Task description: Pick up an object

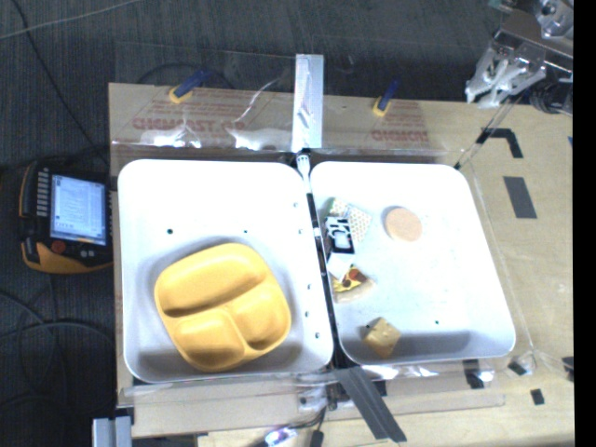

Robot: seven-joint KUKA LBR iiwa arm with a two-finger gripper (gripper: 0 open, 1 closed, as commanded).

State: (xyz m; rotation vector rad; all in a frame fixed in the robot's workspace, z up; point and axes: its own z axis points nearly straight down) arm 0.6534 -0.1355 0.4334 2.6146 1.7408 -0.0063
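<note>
Gripper [503, 73] parked up top right, nothing grabbed yet.
Can't tell its jaw state; the round tan disc [403, 223] lies down-left, inside the right bin [484, 277].

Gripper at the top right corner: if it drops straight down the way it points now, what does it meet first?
Probably bare bench top just beyond the right bin, not any object. The gripper hangs outside that bin's far corner, though depth is unclear.

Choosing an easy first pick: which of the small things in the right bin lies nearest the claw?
The round tan disc: it sits farthest toward the bin's back-right corner, closest to the claw; the rest lie nearer the divider or front.
</note>
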